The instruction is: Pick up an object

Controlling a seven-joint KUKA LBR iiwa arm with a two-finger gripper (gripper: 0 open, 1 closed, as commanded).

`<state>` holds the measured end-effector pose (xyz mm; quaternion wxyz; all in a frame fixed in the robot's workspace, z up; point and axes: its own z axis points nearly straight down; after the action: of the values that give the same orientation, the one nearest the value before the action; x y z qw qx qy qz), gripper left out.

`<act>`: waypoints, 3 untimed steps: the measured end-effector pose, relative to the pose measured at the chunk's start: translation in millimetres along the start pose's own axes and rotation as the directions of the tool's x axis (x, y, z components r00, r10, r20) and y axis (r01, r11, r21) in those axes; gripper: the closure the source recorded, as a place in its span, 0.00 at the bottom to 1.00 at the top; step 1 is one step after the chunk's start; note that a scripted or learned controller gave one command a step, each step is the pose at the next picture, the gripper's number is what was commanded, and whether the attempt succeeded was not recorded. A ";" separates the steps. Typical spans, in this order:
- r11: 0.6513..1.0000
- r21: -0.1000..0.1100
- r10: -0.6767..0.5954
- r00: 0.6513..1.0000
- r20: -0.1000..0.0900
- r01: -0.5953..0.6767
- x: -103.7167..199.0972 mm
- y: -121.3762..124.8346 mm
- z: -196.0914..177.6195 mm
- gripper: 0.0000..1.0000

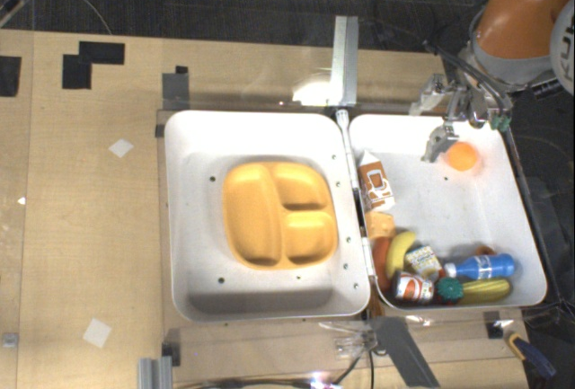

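The gripper (446, 137) hangs over the right bin (503, 207), just beside an orange ball (463, 156); finger state cannot be told.

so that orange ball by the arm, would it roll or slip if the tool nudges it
Probably yes. The orange ball looks round and smooth, so a sideways nudge from the tool would likely send it rolling across the flat floor of the right bin. It sits apart from the other items, so nothing nearby would stop it.

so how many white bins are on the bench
2. The left bin holds a yellow divided tray; the right bin beside it holds the orange ball and a heap of small items along its near edge.
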<state>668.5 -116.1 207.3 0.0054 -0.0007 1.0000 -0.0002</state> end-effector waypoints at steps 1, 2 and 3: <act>0.994 0.004 0.109 0.994 -0.015 -0.109 2.3 -78.8 119.1 0.00; 0.952 0.001 0.305 0.952 0.001 -0.305 47.8 -88.7 118.4 0.00; 0.955 0.001 0.298 0.954 0.015 -0.298 43.2 -87.1 103.3 1.00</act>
<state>626.5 -203.3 103.5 0.0127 0.1501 0.9886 -0.0009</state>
